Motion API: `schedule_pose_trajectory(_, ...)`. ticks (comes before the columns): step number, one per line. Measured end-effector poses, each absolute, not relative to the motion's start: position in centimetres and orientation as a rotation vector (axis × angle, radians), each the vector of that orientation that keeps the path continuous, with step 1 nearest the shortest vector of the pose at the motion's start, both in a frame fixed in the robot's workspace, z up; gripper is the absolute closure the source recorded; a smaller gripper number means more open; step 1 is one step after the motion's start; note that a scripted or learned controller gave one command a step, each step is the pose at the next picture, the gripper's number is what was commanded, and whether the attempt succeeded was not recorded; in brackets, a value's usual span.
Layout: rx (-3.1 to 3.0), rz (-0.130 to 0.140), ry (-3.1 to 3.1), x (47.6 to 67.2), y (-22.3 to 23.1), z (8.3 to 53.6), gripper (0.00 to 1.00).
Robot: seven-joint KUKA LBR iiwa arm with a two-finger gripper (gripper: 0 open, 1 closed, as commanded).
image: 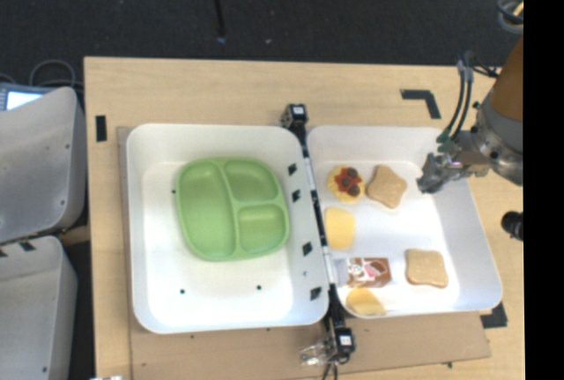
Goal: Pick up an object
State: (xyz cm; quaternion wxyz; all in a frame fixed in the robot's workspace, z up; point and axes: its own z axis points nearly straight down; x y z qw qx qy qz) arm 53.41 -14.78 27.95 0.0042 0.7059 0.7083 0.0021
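The right bin [467,228] holds several food pieces: a small tart with red berries [346,182], a tan bread slice [386,187], a yellow piece [340,228], a brown and white packet [368,271], a second toast slice [426,268] and a pale yellow piece [366,302]. My gripper [430,177] hangs over the right bin's upper right part, just right of the tan bread slice. It is dark and small in the view. Nothing shows between its tips.
The left bin [150,281] holds a green divided plate [233,208]. A divider with black clips [310,211] runs between the bins. The arm [498,118] enters from the right edge. Grey equipment [35,167] stands left of the bench.
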Motion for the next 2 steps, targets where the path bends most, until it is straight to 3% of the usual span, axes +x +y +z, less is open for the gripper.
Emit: schedule_pose_trajectory(2,2.215,0.001,2.227,52.3,-4.6,26.5,1.0)
